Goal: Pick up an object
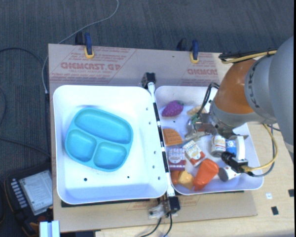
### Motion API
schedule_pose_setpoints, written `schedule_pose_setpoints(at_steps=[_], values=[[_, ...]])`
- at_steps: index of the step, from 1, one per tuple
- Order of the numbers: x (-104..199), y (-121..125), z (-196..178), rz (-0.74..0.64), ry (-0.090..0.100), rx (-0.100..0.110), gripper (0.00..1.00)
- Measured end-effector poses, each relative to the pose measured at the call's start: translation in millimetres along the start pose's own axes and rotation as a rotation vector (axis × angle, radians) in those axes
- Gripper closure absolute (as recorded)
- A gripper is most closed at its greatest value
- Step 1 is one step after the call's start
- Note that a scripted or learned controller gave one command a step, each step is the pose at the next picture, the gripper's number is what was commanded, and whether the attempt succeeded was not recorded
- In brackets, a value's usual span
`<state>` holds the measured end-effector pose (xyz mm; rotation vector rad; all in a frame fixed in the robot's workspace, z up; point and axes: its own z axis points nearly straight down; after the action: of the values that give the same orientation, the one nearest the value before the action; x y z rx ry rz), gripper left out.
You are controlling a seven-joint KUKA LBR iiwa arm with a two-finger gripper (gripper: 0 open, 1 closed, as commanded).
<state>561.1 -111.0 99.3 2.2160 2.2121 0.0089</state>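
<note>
My gripper (200, 125) is low in the right bin (254, 181), over the heap of small things.

I cannot tell how it is set. Just beside it lie a small packet (193, 152) and a little jar (218, 143); an orange toy (205, 173) sits toward the near edge, a purple piece (172, 108) toward the far-left corner. The left bin (69, 186) carries a blue divided plate (98, 138).
</note>
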Motion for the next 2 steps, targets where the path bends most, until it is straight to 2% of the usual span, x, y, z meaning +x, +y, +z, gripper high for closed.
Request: schedule_pose_setpoints(at_steps=[1,2], values=[[-0.6,-0.3,0.1,0.000,-0.001,0.000,0.00],[-0.7,0.2,-9.6,0.001,-0.002,0.000,1.00]])
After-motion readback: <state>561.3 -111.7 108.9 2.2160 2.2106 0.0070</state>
